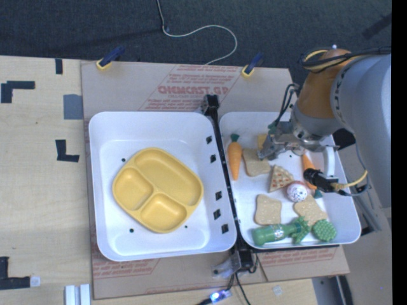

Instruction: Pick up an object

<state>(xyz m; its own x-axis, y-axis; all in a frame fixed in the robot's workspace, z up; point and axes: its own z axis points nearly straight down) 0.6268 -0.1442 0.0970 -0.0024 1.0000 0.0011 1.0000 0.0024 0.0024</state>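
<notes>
Front of right bin: a green toy (pixel 280 232) lies along the near wall of the right bin (pixel 346 237), with a bread slice (pixel 267 210) just behind it and a second bread slice (pixel 310 210) to its right.
Middle of right bin: a small white ball (pixel 296 192) rests beside a pizza wedge (pixel 278 179); an orange carrot (pixel 234 159) lies near the divider.
Left bin: the left bin (pixel 105 129) holds a yellow divided plate (pixel 158 189), untouched.
Gripper: the gripper (pixel 275 146) is low over the far part of the right bin, above a flat tan piece (pixel 256 167). I cannot tell its state.
Arm: the grey arm (pixel 365 100) comes in from the right.
Progress: nothing is lifted, so I judge the grasp and the lift both remain.
</notes>
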